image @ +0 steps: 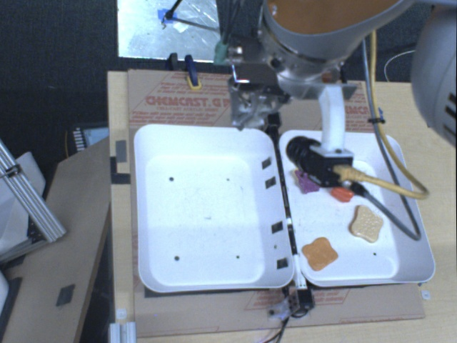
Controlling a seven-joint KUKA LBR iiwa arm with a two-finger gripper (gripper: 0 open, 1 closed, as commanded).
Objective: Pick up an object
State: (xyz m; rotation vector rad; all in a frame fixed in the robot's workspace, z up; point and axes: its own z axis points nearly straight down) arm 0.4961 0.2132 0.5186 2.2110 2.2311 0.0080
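Gripper (251,113) hangs above the left bin's (207,213) far right corner, spread or pressed I cannot tell, likely staged for the right bin's (389,266) purple piece (308,184).

The arm (321,13) is cut off by the top edge, from 12 to 1 o'clock. Its gripper (250,113), at the left bin's (207,234) 1 o'clock corner, is too blurred for us to read. In the right bin (378,274), a purple thing (308,184) toward 10 o'clock is half covered by the robot's fittings, so we cannot tell its shape. A small red-orange thing (343,194) just beside it is likewise partly hidden.
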